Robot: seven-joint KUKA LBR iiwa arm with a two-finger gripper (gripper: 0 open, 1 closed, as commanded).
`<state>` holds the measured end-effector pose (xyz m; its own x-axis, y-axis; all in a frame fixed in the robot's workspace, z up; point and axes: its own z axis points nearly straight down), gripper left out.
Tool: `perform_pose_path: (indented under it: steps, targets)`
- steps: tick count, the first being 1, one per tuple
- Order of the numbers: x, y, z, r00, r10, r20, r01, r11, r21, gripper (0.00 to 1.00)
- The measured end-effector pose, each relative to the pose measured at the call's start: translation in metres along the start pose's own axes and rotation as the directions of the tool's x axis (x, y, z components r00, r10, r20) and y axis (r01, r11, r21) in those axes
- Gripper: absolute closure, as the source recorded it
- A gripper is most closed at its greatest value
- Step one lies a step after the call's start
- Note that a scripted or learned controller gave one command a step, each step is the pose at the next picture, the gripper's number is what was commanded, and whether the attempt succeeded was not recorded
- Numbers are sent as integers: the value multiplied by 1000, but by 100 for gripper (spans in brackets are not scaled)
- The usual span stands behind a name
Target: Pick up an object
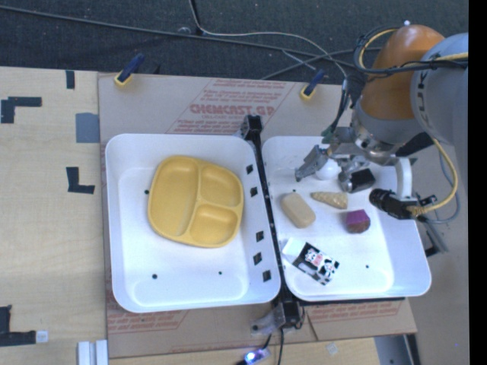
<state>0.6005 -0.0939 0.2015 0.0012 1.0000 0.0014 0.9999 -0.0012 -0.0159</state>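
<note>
My gripper point(329, 173) hangs over the far part of the right bin point(396, 276), its two fingers spread open. A small white rounded thing point(327, 170) sits between the fingers near their base; I cannot tell whether it is a loose object or part of the gripper. Just below the fingertips lie a tan cone-shaped piece point(329, 199) and a beige oval lump point(298, 210). A purple lump point(358, 220) rests to the right of them. A black-and-white patterned packet point(312, 261) lies nearer the bin's front.
The left bin point(129, 265) holds a yellow divided plate point(195, 201). A black divider with clips point(260, 204) runs between the bins. Cables and a black connector point(392, 202) hang off the arm over the right bin's right side.
</note>
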Motion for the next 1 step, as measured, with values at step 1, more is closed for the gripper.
perform_pose_path:
  steps: [1]
  targets:
    - [0, 3, -8, 1000, -3, 1, 3, 1000, -14, 0]
